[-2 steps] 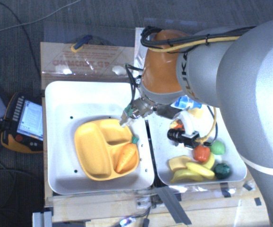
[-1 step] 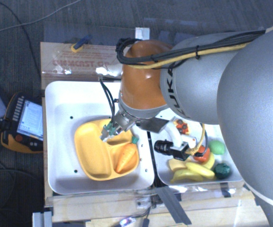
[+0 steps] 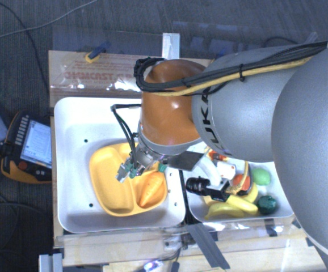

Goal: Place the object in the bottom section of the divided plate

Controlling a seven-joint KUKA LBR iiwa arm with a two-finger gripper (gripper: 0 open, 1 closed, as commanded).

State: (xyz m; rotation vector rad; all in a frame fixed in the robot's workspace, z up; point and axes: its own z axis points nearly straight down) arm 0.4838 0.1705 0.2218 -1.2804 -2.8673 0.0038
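Orange object (image 3: 150, 189) in divided plate (image 3: 108, 180), just beside gripper (image 3: 127, 170)

A yellow divided plate (image 3: 110, 177) sits in the left white bin (image 3: 73, 152), lying flat on the bin's floor, nearer the bin's right wall and front edge than its left wall. Raised ridges split the plate into sections. An orange object (image 3: 150, 188), tapered rather like a carrot, lies in the plate's lower right section, close by the bin's front right corner. It rests on its side, slanting, with its narrower end pointing toward the bin's front edge and its broader end up toward the plate's middle. The big section on the plate's left side shows bare yellow. The plate's upper right part is hidden under the arm.
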